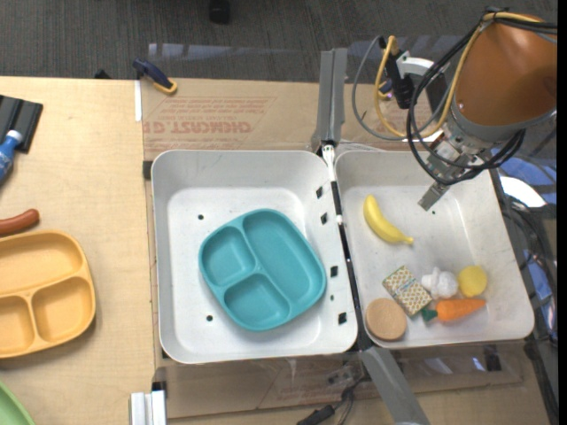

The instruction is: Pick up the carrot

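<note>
- Carrot [459, 309] noted in the right-hand bin [514, 237], at about the 5 o'clock corner, lying flat on the floor with nothing gripping it.
- Its long axis runs roughly 3 to 9 o'clock; the green top points toward 9, the orange tip toward 3.
- We find close neighbours: a yellow ball [472, 280] just beside it at 12 o'clock, a white object [439, 282] at 11, a patterned block [407, 289] at 9 to 10, and a tan disc [386, 319] at 9.
- Gripper [431, 198] stands near the bin's upper part, carrying nothing; we cannot tell its opening from this view.
- From the gripper, the carrot lies toward 5 o'clock, well apart.
- Banana [384, 221] sits at 8 o'clock from the gripper, off the line of travel.
- We judge the coming move to need travel toward 5 o'clock and a closing line across the carrot's axis, clear of the ball.
</note>
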Robot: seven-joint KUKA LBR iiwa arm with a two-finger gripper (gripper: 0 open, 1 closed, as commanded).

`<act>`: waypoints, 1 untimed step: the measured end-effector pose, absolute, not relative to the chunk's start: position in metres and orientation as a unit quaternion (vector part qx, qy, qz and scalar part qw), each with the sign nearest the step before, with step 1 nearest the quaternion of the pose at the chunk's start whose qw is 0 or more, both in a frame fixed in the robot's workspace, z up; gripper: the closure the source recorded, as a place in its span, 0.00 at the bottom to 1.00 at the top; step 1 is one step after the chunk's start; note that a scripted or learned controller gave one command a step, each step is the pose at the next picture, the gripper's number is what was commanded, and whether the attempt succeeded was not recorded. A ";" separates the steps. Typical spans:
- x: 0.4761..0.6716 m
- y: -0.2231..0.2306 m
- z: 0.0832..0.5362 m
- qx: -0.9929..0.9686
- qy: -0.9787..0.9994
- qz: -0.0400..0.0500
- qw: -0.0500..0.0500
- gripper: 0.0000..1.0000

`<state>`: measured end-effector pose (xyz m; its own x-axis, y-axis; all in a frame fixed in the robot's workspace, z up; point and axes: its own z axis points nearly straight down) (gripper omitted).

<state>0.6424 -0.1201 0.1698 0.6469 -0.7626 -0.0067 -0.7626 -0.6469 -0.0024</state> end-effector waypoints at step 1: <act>0.659 -0.108 0.125 -0.942 0.335 0.002 0.002 1.00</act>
<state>0.6586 -0.1076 0.1251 0.7756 -0.6312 -0.0051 -0.6312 -0.7756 -0.0033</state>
